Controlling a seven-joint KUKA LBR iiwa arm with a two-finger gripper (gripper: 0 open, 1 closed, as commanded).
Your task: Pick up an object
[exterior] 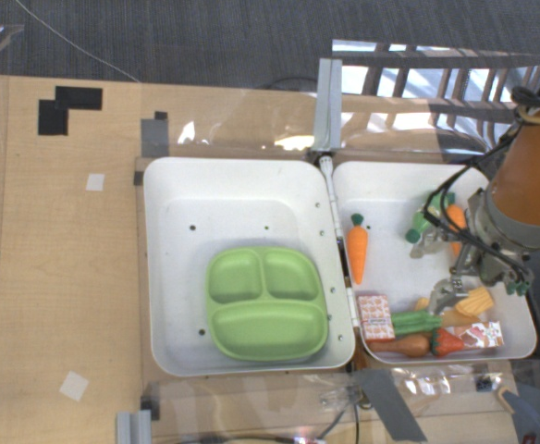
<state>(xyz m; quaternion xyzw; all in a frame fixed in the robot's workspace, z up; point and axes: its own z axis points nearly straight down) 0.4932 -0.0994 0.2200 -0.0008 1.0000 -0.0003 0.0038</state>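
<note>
Now claw (448, 296) low over right bin (390, 202) food pile.

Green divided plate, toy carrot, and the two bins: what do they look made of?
Green divided plate: probably moulded plastic, matte, one even colour with soft rounded ridges.
Toy carrot: likely plastic or painted wood; smooth, flat orange with a green top. Too small to tell which.
Left bin and right bin: seemingly thin formed plastic, white, slightly glossy, rounded corners.
</note>
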